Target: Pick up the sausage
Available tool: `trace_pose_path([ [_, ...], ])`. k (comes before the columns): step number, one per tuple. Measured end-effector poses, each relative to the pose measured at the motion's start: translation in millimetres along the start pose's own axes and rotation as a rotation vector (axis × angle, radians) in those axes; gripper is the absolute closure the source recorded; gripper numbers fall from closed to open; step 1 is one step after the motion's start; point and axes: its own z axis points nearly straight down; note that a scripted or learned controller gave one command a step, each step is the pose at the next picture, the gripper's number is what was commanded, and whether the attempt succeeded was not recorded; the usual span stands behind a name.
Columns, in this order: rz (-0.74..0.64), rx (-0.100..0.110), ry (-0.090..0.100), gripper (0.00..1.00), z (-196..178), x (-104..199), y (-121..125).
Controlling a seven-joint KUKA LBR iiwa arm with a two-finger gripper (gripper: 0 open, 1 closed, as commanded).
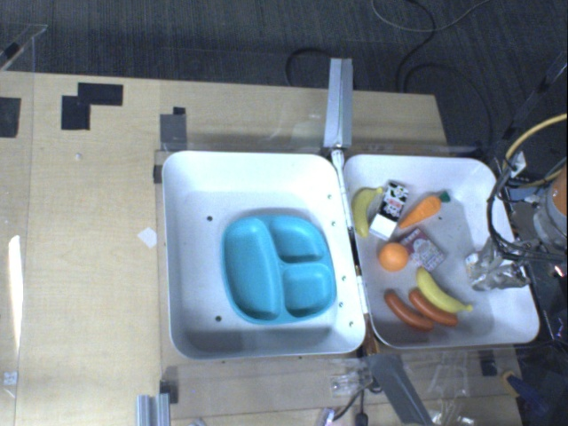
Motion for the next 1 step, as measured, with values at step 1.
trace_pose_path([
  [1,-0.315,0.001,-0.002,1.00,-26.0,-11.9,-4.8],
])
